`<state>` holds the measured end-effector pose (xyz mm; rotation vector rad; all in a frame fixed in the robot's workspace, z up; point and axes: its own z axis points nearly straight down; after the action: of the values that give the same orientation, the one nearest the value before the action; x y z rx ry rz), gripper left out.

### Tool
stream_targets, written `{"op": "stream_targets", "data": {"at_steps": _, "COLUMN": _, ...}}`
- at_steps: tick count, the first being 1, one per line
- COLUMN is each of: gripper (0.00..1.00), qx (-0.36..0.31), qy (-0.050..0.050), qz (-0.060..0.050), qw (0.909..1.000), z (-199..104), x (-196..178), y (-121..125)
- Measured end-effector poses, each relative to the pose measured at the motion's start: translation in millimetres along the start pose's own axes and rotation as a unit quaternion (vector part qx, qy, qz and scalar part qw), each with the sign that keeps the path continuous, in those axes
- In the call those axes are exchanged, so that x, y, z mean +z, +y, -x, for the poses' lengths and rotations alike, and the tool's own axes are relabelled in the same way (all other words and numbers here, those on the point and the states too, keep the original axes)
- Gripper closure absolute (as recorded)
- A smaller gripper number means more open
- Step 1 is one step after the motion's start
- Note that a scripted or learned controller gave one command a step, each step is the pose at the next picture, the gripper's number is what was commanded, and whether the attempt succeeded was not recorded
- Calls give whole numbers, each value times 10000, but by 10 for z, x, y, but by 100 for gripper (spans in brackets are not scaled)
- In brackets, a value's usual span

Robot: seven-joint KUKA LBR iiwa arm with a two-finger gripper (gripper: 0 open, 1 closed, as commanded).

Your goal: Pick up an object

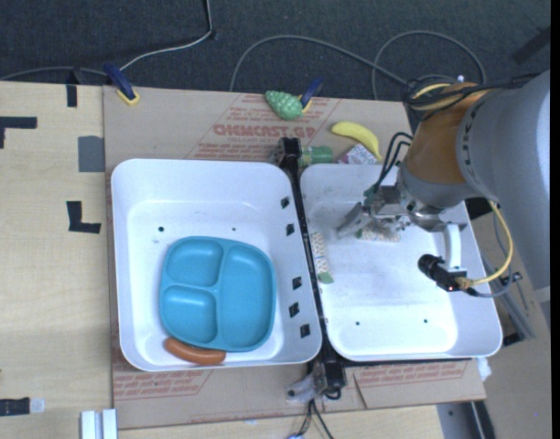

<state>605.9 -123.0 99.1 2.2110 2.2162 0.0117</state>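
Note:
My gripper is low in the upper middle of the right bin, under the grey arm with its orange band. A small pale speckled object lies on the bin floor right beside the gripper; I cannot tell whether they touch. A small green piece sits near the right bin's left wall. In the left bin a blue divided plate lies flat, and an orange sausage rests along the plate's lower edge.
Behind the bins on the cardboard lie a green knobbly toy, a yellow banana and a small packet. A black divider with clips runs between the bins. Cables trail across the dark floor at the top.

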Motion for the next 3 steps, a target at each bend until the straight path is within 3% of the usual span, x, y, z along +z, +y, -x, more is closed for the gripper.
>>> {"op": "stream_targets", "data": {"at_steps": 1, "gripper": 0, "qx": 7, "qy": -21, "qz": -4, "qw": 10000, "z": -267, "x": 79, "y": 455}}
{"op": "stream_targets", "data": {"at_steps": 2, "gripper": 0, "qx": -3, "qy": 7, "qz": -25, "qw": 10000, "z": -187, "x": 95, "y": 654}}
{"op": "stream_targets", "data": {"at_steps": 3, "gripper": 0, "qx": -9, "qy": 8, "qz": -18, "qw": 10000, "z": -147, "x": 94, "y": 659}}
